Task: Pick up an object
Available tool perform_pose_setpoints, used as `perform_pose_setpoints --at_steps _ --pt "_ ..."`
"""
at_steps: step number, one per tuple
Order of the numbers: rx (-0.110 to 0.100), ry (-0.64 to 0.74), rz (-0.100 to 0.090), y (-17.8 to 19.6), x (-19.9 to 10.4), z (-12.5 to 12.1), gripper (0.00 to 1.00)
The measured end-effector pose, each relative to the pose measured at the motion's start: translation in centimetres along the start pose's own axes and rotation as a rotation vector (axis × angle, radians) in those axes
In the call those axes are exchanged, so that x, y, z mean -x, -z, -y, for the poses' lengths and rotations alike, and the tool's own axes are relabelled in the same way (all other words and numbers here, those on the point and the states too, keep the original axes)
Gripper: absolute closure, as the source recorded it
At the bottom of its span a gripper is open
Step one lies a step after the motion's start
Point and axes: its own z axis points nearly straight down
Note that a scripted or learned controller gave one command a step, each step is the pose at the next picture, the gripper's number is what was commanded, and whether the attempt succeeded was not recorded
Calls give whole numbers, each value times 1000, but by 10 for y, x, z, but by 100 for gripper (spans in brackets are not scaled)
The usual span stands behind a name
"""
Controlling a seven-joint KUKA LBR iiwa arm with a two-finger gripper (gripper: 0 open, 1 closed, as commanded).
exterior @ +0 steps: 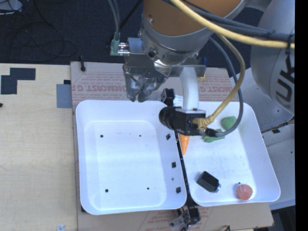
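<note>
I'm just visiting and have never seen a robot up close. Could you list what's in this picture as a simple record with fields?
Arm: grey with an orange band, reaching in from the right
Gripper: above the far rim of the left bin, nothing visibly held
Left bin: white, shallow
Right bin: white, holds the loose things
Black block: near part of right bin
Pinkish ball: near right corner, apart from the block
Green object: far side of right bin
Orange cone-shaped piece: by the divide between bins, partly hidden
</note>
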Motion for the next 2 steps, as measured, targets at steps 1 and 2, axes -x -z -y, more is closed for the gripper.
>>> perform_pose_setpoints --at_steps 1,2 --pt "7 -3 -1 19 -1 -43 100" --pt "-7 -5 3 -72 20 15 100"
